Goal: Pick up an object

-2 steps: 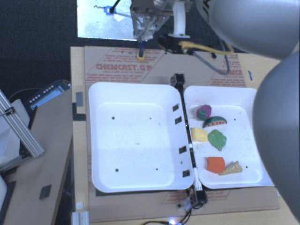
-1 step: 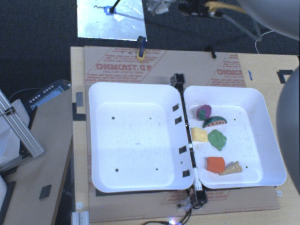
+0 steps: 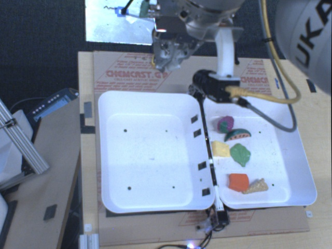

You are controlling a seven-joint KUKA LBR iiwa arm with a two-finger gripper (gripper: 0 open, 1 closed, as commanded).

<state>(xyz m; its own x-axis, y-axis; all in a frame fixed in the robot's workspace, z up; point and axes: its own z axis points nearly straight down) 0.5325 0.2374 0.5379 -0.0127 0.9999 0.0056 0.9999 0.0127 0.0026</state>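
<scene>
Several small toy foods lie in the right bin: a purple piece, a watermelon slice, a yellow piece, a green leaf, an orange block and a tan wedge. My gripper hangs high over the cardboard just behind the back edge of the left bin, well away from all the objects. I see nothing held in it.
Both bins rest on a printed cardboard sheet. A shiny metal plate lies behind it. A grey handheld device and an aluminium rail sit off to the left.
</scene>
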